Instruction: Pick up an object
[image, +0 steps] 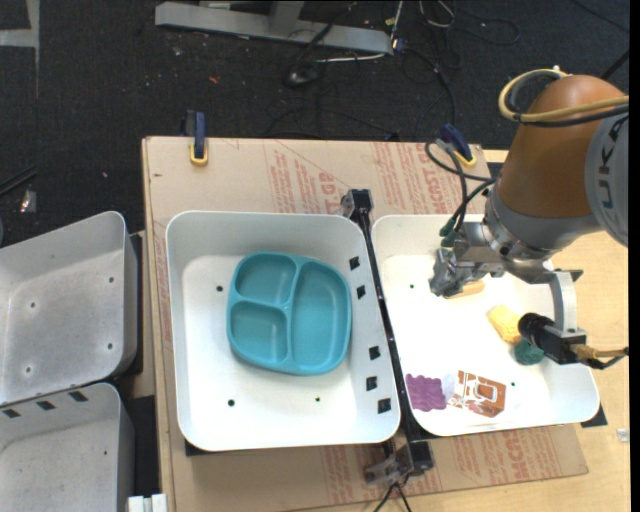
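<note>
My gripper (450, 277) hangs low over the upper left part of the right bin (560, 405). A small tan object (470, 290) pokes out from right under it, on its lower right side. A yellow object (503, 322) lies to the right of that, with a green object (527, 352) just below it. A purple bunch of grapes (427, 392) and a brown and white box (481, 393) lie near the bin's front edge. The arm's grey and orange body (560, 160) covers the bin's far right corner.
A teal divided plate (290, 312) lies in the middle of the left bin (190, 400). A black divider (380, 320) runs between the two bins. Cables (460, 190) trail from the arm over the cardboard base. Grey trays (60, 300) sit off the bench at the left.
</note>
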